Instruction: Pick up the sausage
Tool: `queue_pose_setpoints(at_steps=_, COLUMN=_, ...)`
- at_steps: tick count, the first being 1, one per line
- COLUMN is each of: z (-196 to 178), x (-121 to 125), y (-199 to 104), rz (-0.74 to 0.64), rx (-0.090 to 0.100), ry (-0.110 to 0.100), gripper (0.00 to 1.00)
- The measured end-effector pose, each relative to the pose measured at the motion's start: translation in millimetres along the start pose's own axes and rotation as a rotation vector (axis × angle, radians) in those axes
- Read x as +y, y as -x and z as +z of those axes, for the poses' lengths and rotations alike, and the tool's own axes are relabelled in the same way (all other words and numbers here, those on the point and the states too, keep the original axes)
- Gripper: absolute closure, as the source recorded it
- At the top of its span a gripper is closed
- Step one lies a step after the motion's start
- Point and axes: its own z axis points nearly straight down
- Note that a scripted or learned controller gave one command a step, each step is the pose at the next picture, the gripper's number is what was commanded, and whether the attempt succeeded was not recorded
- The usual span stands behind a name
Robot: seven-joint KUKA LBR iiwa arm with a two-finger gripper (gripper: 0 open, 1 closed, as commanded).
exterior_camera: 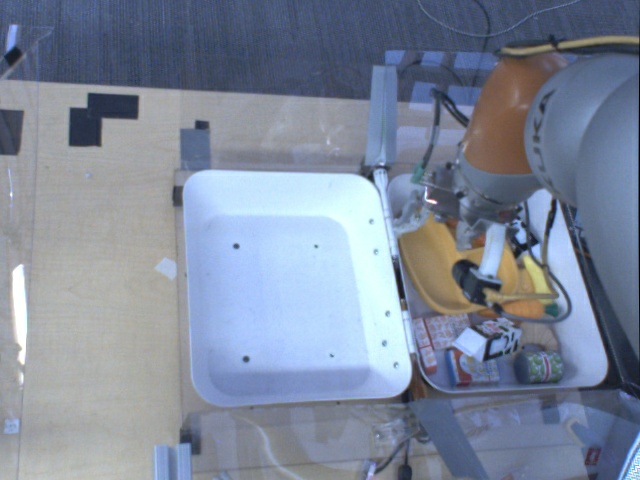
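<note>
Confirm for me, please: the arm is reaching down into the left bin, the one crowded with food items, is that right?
Not quite. The arm reaches down into the right bin, and that bin is the one crowded with food items, among them a yellow piece and a green can. The left bin lies apart from the arm. The camera view shows it.

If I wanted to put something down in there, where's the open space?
The left bin offers a wide bare floor inside its white rim. The right bin is crowded: a yellow bowl, small boxes and a can sit packed under the arm.
</note>
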Motion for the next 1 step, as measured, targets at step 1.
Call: queue_pose_setpoints(at_steps=1, z=-14.8, x=33.2, y=68.2, rz=-0.051, rx=-0.001, ry=0.004, gripper=0.00)
